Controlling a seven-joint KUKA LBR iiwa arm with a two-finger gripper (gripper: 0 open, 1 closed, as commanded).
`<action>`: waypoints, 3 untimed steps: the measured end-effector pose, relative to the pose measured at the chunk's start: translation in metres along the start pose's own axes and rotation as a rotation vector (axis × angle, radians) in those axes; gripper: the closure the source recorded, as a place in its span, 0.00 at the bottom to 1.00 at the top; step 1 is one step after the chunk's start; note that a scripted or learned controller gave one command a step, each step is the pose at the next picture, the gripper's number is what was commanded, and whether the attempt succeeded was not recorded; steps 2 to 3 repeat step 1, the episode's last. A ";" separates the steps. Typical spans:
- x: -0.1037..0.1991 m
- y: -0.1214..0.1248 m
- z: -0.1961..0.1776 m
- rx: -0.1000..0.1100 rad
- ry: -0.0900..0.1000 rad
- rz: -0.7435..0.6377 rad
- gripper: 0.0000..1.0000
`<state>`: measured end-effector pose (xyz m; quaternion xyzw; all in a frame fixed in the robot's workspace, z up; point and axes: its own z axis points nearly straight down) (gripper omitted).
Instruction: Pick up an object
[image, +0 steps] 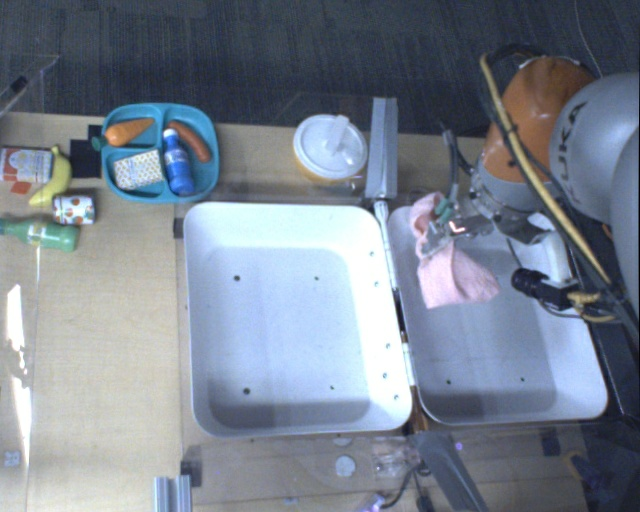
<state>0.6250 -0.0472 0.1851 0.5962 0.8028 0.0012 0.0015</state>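
A pink cloth lies in the right bin, at its far left corner. It bunches up toward my gripper, which sits at the cloth's upper end. The fingers are closed on a fold of pink fabric, and the rest of the cloth trails down and to the right onto the bin floor. The grey arm with its orange band reaches in from the right over the bin's far edge.
The left bin sits beside the right one, with a raised divider between them. Behind the bins stand a lidded white cup and a blue tray of toy food. Small toys lie at the far left. A cable hangs near the wrist.
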 end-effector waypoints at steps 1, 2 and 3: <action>-0.023 -0.006 0.000 0.000 -0.001 -0.137 1.00; -0.023 -0.006 0.000 0.000 -0.001 -0.137 1.00; -0.023 -0.006 0.000 0.000 -0.001 -0.137 1.00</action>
